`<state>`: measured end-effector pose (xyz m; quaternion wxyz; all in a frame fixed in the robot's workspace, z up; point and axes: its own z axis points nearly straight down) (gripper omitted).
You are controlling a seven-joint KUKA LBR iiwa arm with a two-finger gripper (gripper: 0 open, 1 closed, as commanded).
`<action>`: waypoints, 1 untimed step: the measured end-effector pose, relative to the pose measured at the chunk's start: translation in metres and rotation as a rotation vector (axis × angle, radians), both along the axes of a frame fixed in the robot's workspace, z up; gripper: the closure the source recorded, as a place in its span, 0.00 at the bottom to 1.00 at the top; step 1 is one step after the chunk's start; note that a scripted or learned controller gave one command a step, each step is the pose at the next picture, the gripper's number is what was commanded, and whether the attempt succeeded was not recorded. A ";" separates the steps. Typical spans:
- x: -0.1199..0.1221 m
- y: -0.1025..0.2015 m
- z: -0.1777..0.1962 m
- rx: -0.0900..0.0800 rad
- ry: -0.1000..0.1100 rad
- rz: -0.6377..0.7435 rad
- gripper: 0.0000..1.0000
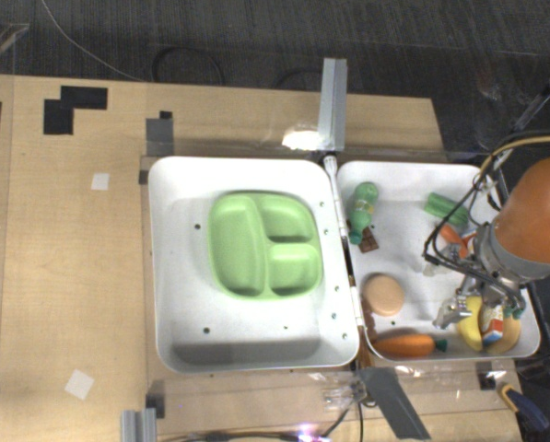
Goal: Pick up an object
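The end effector (477, 309), its grip state impossible to tell, hangs low in the right bin (399, 178); a yellow banana toy (477, 328) lies directly beneath, its long axis roughly upright in view.

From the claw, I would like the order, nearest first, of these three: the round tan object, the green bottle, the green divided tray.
1. Round tan object, in the right bin, to the left of the claw.
2. Green bottle, at the right bin's upper left.
3. Green divided tray, in the left bin.
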<state>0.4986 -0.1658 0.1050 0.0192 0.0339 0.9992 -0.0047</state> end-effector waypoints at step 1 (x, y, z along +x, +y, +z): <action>-0.005 -0.008 -0.014 0.000 0.019 0.241 0.00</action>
